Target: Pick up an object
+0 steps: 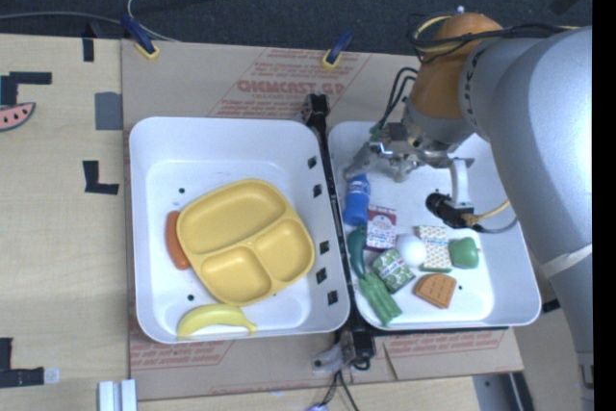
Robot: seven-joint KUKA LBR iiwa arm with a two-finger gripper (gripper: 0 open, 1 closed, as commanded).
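Just beside gripper [393, 159]: blue bottle [357, 200]

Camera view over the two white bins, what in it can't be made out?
- Pincer: the grey arm's wrist covers it, so its state is unclear.
- Orange object under the yellow divided plastic tray: only an edge shows.
- Small printed packets in the right bin: labels too small to read.
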